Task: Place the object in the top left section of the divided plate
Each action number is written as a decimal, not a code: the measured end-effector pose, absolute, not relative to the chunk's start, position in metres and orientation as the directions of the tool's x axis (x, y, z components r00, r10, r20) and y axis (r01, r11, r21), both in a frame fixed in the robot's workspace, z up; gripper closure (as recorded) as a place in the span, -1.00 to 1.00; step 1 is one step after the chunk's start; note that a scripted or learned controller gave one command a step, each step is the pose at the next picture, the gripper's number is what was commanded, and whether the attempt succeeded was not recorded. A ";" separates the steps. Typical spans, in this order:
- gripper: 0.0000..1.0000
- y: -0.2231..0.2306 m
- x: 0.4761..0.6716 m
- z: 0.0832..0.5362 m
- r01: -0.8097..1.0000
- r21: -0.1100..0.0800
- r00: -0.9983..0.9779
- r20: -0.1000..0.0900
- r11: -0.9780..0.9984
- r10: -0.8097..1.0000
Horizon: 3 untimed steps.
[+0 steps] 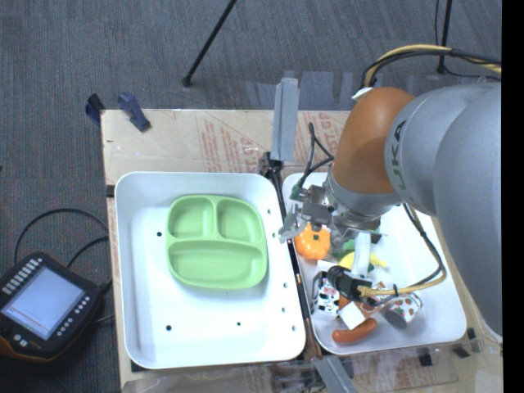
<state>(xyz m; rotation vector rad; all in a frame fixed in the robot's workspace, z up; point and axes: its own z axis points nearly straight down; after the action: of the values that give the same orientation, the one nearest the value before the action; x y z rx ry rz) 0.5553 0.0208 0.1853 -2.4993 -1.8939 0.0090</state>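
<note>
Arm (426, 162) over the right bin (442, 318); green divided plate (217, 260) in the left bin (139, 301).
By size, you have: the grey-and-orange arm hiding much of the right bin; the plate, pale green, lying flat with two small sections on the far side and one long section nearer; a round orange toy (311, 244) just beneath the gripper (304, 218), partly covered; a spotted cup (403, 309), red sausage (354, 332), black-and-white toy (327, 297) and yellow piece (370, 260), crowded together and hard to make out. You cannot tell whether the gripper is spread or closed.
</note>
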 end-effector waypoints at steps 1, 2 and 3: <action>-1.00 0.021 0.555 0.185 0.962 -0.008 0.271 -0.001 -0.271 0.962; -1.00 0.119 0.605 0.244 0.894 -0.004 0.449 -0.004 -0.449 0.894; -1.00 0.079 0.643 0.223 0.673 -0.003 0.740 -0.005 -0.740 0.673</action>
<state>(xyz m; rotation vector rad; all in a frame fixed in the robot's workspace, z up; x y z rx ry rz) 0.6431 0.0792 0.2234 -2.9292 -1.1325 0.0096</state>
